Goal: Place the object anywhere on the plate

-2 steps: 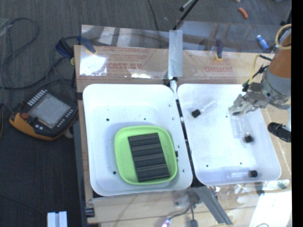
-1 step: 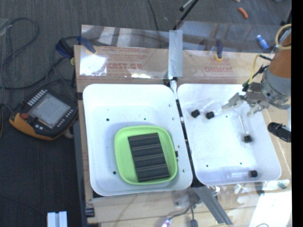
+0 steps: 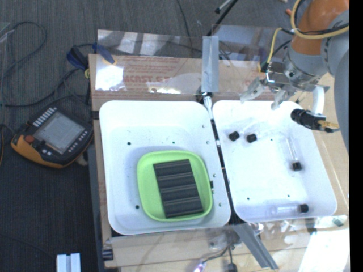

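The arm [image 3: 320, 16] reaches in from the far right, grey with an orange band, and its gripper [image 3: 264, 98] hangs over the far edge of the right bin [image 3: 317, 180]. Its two pale fingers [image 3: 249, 92] stand spread apart, with nothing between them.

In the left bin [image 3: 113, 152] sits a green plate [image 3: 146, 169], toward the near side. A dark ribbed block [image 3: 178, 187] lies flat on the plate, covering most of its middle, its long side running from far to near.

The right bin holds several small things. Two little black pieces [image 3: 233, 135] lie near each other in the far left part, just below the gripper. A clear tube with a black end [image 3: 292, 152] lies toward the right side, and another clear tube with a black cap [image 3: 289, 209] lies along the near wall.

On the floor left of the bench rests a handheld control pad [image 3: 54, 136] with a grey screen and an orange case, its cable looping off behind it. A clear sheet [image 3: 147, 67] stands behind the bins at the far side.
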Robot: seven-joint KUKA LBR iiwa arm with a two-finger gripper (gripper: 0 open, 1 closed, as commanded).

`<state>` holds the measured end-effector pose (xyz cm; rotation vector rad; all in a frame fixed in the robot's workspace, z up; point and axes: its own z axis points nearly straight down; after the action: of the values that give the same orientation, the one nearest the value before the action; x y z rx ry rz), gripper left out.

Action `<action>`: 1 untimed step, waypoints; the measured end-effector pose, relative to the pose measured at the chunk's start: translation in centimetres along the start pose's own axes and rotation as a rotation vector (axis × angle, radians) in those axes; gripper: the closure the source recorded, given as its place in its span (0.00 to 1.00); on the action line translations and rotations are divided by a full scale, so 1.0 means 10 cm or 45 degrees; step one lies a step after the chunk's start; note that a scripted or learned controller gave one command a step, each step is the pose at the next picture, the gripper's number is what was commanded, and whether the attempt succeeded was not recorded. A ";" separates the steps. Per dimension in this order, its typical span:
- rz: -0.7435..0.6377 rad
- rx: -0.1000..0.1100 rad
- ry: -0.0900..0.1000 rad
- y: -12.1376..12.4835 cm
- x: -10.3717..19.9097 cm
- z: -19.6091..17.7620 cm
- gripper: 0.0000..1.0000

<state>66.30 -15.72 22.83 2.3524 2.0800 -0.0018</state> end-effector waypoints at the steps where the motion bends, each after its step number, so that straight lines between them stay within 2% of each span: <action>1: -0.005 -0.001 -0.002 0.00 0.45 -1.05 0.00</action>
<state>66.90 -11.20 33.34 2.3471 2.0840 -0.0026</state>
